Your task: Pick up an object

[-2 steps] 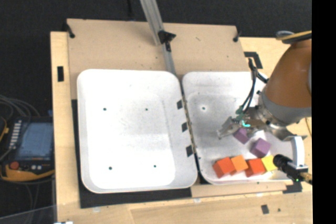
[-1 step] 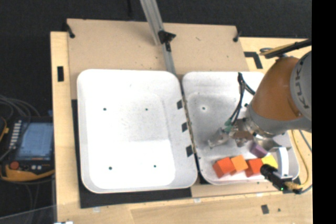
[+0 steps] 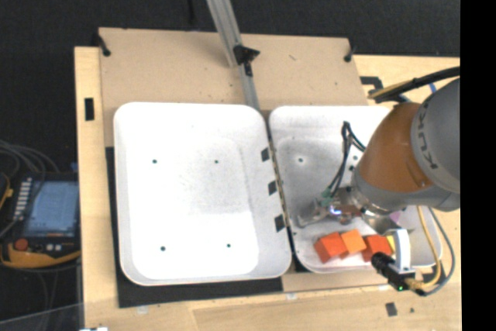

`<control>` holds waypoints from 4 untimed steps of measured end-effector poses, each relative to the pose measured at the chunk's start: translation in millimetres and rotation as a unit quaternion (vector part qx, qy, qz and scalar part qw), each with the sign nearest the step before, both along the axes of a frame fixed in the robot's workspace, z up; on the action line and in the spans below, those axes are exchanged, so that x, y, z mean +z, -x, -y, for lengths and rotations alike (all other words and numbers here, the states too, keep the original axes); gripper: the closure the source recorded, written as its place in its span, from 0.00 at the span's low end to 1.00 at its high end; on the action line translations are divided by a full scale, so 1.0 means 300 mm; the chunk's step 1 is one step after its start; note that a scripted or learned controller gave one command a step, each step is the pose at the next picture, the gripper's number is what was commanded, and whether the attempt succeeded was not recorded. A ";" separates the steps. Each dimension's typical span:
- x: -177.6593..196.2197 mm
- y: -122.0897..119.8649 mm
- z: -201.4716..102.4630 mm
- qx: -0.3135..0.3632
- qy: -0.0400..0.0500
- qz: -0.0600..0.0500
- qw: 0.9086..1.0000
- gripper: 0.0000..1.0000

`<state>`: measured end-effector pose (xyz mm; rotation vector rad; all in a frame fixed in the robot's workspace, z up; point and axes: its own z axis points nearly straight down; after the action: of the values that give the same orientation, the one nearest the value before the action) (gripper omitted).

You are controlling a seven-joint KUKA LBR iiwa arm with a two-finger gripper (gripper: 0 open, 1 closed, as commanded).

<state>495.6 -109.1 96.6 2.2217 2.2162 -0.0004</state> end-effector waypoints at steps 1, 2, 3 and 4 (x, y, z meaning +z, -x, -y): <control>0.043 -0.005 0.000 -0.004 -0.001 0.002 1.000 1.00; 0.230 -0.021 -0.030 0.003 -0.001 0.002 1.000 1.00; 0.375 -0.033 -0.033 0.004 -0.001 0.002 1.000 1.00; 0.442 -0.038 -0.031 0.004 -0.001 0.001 1.000 1.00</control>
<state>507.1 -99.9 229.2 2.2117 2.2260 0.0047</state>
